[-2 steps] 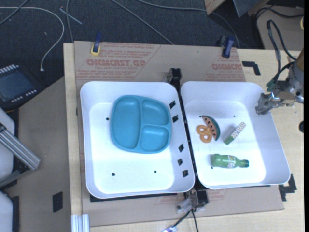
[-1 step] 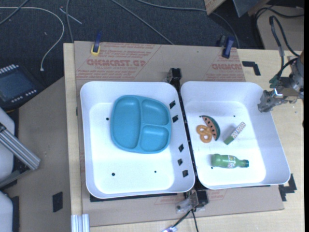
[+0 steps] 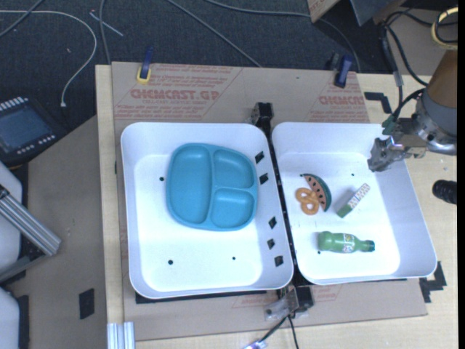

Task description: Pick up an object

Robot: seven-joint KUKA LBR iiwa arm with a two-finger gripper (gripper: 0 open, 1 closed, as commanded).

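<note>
White plastic, two shallow bins side by side on the surface (image 3: pixel 218 82): left bin (image 3: pixel 145 195), right bin (image 3: pixel 407 217), w/ a row of small black clips along the shared wall. Taking the right bin as landmark: end effector (image 3: pixel 381 157) at its upper-right corner, over the bin's rim/top edge, grey metal, hanging from the arm (image 3: pixel 442 115) that enters from the right w/ orange band above the wrist. Can't tell if end effector is apart or together — too small and blurred at that spot; nothing visibly between its tips. Inside the right bin, abt centre-left: watermelon-slice toy (image 3: pixel 320 189), green rind w/ dark flesh, and an orange pretzel-shaped piece (image 3: pixel 307 200) touching it on its left side. Just right of those, towards bin centre: small grey-green packet (image 3: pixel 353 199), lying tilted, apart from the watermelon piece. Lower in the same bin, near its front wall: green bottle (image 3: pixel 344 243) on its side, cap end pointing right, label w/ yellow patch. All four items well below-left of the end effector, none touching it. Left of the right bin, in the left bin: blue divided plate (image 3: pixel 212 187), three compartments, sitting flat abt mid-bin. Behind the right bin: cardboard sheet w/ red print under both bins, blue clamps (image 3: pixel 343 69) at its back edge. Cables on dark floor beyond.
</note>
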